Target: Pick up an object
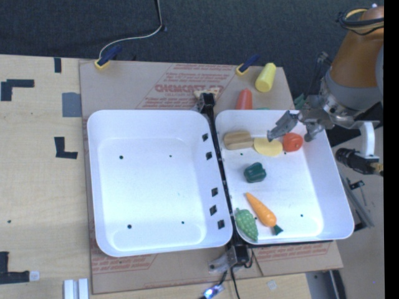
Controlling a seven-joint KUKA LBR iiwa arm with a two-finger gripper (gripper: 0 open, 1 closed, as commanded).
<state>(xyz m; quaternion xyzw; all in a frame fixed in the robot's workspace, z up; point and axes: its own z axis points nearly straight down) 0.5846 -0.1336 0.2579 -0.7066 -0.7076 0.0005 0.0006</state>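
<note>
1. So, nothing is lifted yet: the gripper hangs over the far end of the right bin, fingers spread, nothing between them.
2. Just beneath it sit a tomato and a yellow piece; beyond that, away from the arm, lies a tan roll.
3. Farther toward the bin's near end lie a green pepper, a carrot and a leafy green.
4. Left to do, I'd judge: lower, close, lift.

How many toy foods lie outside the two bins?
2: a yellow toy and a red toy, both on the cardboard behind the right bin. The arm may hide others.
</note>
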